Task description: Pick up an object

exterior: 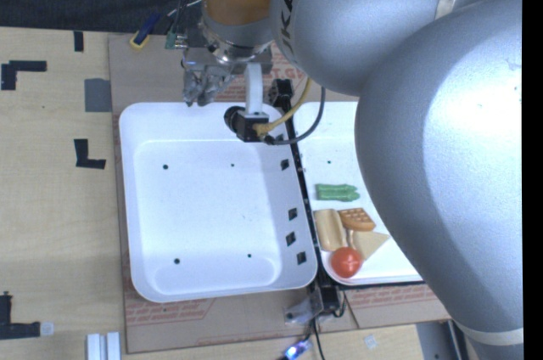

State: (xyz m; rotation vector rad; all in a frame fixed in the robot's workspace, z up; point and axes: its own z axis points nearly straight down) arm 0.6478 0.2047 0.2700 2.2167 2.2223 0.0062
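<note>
The right bin holds a small cluster of toy food at its near left corner. A green pod-like piece lies furthest back, with a brown waffle and a tan bread piece just in front of it. A pale yellow wedge and a red tomato sit nearest the front. My gripper hangs over the back rim of the left bin, far from the food. Nothing shows in its grasp. A white cylinder with a black end and a cable hang beside it.
The grey arm covers most of the right bin and the right side of the view. Both bins rest on a cardboard sheet on the wooden bench. Black clips line the wall between the bins.
</note>
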